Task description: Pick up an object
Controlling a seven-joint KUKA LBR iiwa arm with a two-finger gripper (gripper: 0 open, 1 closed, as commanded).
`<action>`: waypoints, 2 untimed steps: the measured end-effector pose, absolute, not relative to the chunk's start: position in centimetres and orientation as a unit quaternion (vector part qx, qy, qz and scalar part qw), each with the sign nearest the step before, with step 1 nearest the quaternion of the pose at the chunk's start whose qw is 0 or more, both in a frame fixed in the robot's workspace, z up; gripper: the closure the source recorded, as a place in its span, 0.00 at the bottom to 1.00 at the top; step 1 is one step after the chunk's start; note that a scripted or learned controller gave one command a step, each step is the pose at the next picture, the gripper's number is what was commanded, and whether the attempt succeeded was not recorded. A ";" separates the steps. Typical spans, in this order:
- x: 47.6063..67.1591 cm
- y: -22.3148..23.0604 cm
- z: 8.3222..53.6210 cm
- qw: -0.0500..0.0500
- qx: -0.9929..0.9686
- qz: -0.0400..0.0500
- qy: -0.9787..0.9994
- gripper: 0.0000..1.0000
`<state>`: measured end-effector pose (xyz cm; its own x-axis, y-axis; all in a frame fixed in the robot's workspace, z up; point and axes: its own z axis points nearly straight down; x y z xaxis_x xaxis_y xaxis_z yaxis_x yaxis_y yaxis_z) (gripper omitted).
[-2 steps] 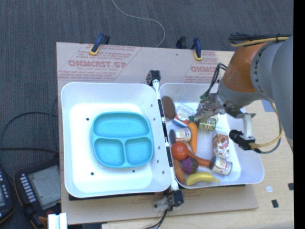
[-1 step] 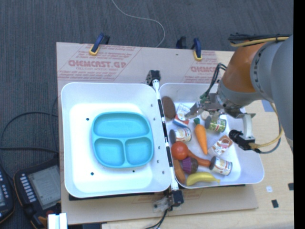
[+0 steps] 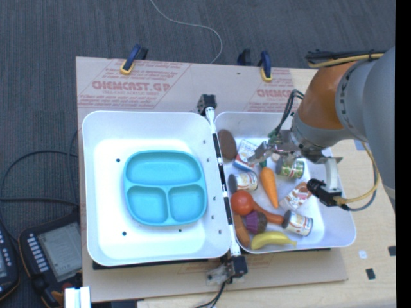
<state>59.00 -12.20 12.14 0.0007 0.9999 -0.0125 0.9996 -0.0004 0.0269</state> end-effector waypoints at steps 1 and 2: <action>58.9 -12.0 12.0 0.014 0.707 0.006 0.707 0.00; 59.1 -12.3 13.4 0.020 0.707 0.007 0.707 1.00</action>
<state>59.12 -12.27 13.41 0.0003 0.9998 -0.0187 0.9993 0.0004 0.0375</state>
